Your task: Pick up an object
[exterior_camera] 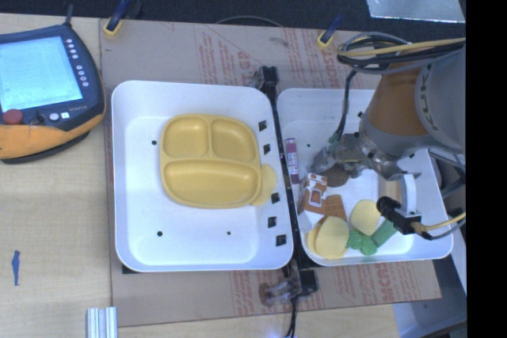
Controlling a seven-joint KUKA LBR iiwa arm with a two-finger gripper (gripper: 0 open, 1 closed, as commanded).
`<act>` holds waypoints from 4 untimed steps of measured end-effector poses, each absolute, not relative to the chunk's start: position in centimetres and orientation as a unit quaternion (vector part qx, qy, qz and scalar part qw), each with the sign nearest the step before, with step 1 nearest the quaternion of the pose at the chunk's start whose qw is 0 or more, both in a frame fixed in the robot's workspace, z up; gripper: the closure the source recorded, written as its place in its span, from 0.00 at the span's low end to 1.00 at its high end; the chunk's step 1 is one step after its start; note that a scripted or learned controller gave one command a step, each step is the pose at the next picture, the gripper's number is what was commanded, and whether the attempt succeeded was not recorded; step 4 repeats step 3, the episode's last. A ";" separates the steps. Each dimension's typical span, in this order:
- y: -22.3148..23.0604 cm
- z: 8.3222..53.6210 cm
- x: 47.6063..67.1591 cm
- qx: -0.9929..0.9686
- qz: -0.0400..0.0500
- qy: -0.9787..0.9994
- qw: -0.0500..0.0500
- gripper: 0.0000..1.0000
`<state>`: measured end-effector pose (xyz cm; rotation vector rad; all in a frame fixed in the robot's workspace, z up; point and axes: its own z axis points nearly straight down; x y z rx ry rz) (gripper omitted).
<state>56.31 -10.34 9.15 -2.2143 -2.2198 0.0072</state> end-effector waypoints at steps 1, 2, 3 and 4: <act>-11.0 11.1 60.0 -0.706 0.000 -0.709 -0.001 0.00; -10.2 9.0 55.3 -0.706 0.003 -0.708 0.004 0.00; -10.0 9.3 61.3 -0.705 0.000 -0.709 -0.001 0.00; -10.0 9.3 61.3 -0.705 0.000 -0.709 -0.001 0.00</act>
